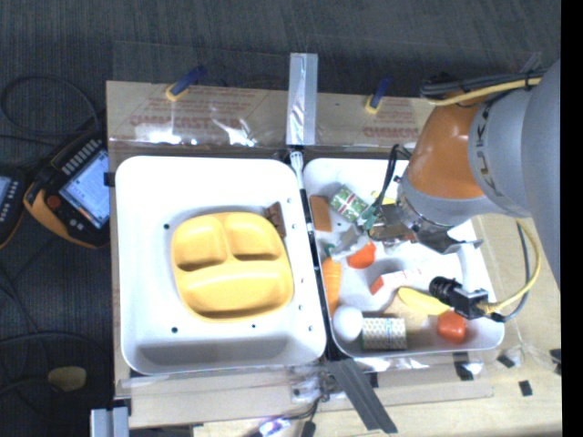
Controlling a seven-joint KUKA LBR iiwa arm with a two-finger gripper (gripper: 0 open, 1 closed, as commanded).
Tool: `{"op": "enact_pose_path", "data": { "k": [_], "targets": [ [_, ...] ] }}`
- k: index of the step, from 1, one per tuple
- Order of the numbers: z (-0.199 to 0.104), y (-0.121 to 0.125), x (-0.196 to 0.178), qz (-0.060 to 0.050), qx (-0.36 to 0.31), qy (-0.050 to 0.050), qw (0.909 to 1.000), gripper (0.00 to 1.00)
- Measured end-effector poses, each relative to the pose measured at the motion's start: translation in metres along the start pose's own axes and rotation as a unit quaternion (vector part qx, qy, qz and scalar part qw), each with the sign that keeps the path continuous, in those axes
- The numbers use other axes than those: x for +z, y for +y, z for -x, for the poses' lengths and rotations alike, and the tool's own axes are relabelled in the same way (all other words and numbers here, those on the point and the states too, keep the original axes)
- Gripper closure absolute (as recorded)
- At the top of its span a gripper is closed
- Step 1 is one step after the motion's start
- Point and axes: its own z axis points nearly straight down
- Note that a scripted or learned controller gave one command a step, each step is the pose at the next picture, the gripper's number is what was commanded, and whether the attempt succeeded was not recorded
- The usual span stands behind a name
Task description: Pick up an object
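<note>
reaching in from the right over the right bin (487, 244), grey arm (510, 144) with its orange band (446, 153) above the wrist. hanging low over the middle of that bin, pincer (378, 228), close above an orange piece (362, 256) and just beside a green and white packet (349, 204); impossible to tell whether anything is sitting between its tips, or how wide it is standing. lying along the bin's left wall, a carrot (331, 279), with a brown block (320, 213) above it near the top corner. sitting in the lower left corner, a white egg (347, 321), touching a silvery can (383, 332) lying on its side. resting behind the can, a yellow banana (421, 299), and near the lower right corner a small red fruit (452, 327). lying face up in the left bin (146, 335), a yellow divided plate (232, 262), with a small brown bit (275, 215) at its upper right edge. holding down clear plastic at the bench (137, 107) back edge, two blue and yellow clips (185, 82). resting on the dark floor to the left, a handheld controller (77, 189) with a lit screen.
</note>
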Motion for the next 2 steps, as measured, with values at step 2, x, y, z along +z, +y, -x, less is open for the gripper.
{"op": "enact_pose_path", "data": {
  "k": [2],
  "targets": [
    [0.066, 0.013, 0.092, 0.005, -0.074, 0.0, 0.9972, 0.0]
  ]
}}
